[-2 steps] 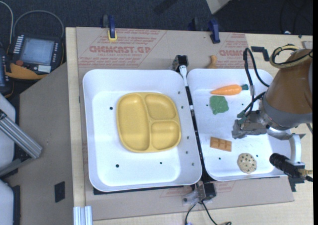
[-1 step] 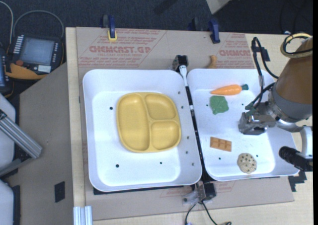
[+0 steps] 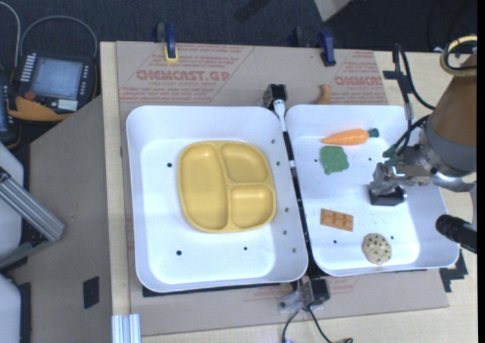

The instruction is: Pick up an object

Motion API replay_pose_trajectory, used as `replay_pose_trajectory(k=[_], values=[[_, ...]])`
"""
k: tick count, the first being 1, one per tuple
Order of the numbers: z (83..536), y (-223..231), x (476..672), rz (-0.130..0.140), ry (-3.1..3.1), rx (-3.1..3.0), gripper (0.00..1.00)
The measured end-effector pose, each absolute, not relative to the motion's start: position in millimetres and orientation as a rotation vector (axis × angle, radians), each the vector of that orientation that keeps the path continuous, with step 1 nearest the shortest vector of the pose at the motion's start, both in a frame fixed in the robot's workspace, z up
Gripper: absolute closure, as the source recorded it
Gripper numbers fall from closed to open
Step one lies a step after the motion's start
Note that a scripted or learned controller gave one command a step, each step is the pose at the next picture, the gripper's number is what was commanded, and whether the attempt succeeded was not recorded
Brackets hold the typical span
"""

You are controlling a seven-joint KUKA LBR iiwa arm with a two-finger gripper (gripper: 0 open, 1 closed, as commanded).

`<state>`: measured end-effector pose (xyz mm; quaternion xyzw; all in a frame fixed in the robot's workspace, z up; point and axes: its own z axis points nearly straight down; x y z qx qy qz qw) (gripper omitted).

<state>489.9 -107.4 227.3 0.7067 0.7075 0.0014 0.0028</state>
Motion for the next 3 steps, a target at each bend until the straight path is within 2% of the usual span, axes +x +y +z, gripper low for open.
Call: replay_pose_trajectory(k=[2,3], values=[[208,3,498.8,-0.001,2.231,2.217,1.0],[221,50,500.7,0.004,2.228,2.214,1.0]])
